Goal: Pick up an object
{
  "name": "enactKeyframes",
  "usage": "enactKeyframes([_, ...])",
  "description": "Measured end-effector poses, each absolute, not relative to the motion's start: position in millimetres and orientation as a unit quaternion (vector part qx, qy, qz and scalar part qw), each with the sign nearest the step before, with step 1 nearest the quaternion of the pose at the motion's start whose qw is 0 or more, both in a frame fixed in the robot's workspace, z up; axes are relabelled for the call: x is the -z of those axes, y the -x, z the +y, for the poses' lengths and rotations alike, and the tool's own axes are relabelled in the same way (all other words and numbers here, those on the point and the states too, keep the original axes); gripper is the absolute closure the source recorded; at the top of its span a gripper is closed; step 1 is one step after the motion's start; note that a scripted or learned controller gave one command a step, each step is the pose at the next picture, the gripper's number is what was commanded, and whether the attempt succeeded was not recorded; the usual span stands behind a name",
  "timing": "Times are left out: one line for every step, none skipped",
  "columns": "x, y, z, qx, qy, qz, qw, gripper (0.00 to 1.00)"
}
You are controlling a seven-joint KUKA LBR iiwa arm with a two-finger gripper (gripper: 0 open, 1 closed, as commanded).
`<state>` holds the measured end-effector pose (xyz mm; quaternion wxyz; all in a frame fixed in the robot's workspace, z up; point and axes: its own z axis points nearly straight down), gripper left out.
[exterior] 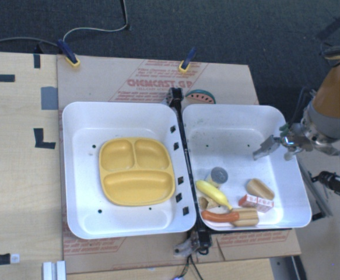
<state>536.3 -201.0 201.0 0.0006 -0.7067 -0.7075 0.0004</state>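
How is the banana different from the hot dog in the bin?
The banana is bright yellow, while the hot dog is a red sausage in a tan bun. The banana curves and lies slanted, but the hot dog is straight and lies along the right bin's near edge. The banana looks slimmer than the hot dog. Both are toy foods lying close together in the same bin.

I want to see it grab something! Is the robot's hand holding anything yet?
No, nothing is held. The hand hovers open above the right bin, apart from the toy food.
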Motion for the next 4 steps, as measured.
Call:
enactKeyframes([-93,-492.9,-221,0.0002,0.707,-0.707,0.001,0.0])
enactKeyframes([-102,-493.0,-221,0.0005,0.707,-0.708,0.001,1.0])
enactKeyframes([-219,-487.4,-170,0.0002,0.706,-0.708,0.0,1.0])
enactKeyframes([-244,-491.6,-112,0.0001,0.706,-0.708,0.0,1.0])
